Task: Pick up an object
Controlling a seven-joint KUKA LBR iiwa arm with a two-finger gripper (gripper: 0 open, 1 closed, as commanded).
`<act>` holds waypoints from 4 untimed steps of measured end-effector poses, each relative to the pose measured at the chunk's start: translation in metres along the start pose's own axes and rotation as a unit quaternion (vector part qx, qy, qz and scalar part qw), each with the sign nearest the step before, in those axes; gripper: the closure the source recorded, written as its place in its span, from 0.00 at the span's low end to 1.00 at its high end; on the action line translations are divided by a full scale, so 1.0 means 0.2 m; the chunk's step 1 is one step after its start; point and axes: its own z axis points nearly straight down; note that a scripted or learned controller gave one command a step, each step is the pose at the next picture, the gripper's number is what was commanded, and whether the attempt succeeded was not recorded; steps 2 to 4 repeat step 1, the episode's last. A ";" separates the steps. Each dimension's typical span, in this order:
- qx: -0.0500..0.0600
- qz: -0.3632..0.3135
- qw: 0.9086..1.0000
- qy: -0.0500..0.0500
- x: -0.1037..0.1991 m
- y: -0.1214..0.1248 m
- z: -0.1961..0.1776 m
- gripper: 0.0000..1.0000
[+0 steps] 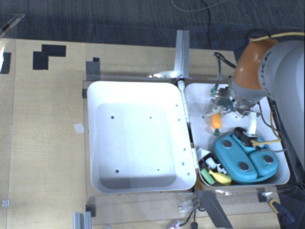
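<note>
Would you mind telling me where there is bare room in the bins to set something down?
The left bin offers bare floor from wall to wall. The right bin is crowded: teal toy and banana fill its near half, the orange piece sits below the tool. A bare strip lies by the divider, far end.

You find nothing to read here — no word, number, brand or sign is legible on any surface. The black blocky marks (48,55) on the tabletop (43,147) at upper left are plain shapes, not letters. The small pale sticker (78,128) left of the left bin (135,136) shows no print you can make out. The teal object (244,159) in the right bin (284,175) carries only round grey spots — no label — and the clutter beside it is too small to tell.
</note>
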 end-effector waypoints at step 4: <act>0.006 -0.123 0.992 -0.001 0.10 0.01 -0.47 1.00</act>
